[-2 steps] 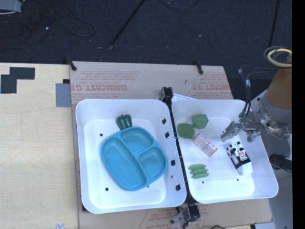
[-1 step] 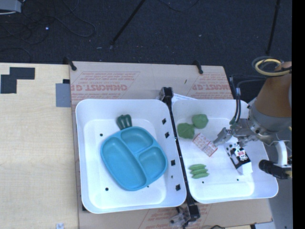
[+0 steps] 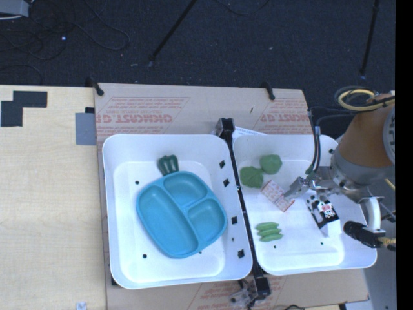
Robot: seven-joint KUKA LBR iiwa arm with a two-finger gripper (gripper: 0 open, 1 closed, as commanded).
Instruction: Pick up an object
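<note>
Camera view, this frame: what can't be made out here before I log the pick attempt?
- Two-finger gripper in the right white bin: too small and blurred to tell open or shut, or whether it touches the small pink patterned packet.
- Small dark green object in the left white bin: partly hidden behind the blue divided plastic plate.
- Grey arm: cut off by the right edge.

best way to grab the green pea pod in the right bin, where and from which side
Probably grip the green pea pod across its narrow width at the middle, coming straight down from above. It lies flat on the right bin floor, long axis roughly left to right in the view, with bare floor on both long sides for the fingers. The gripper sits just above-right of it.
</note>
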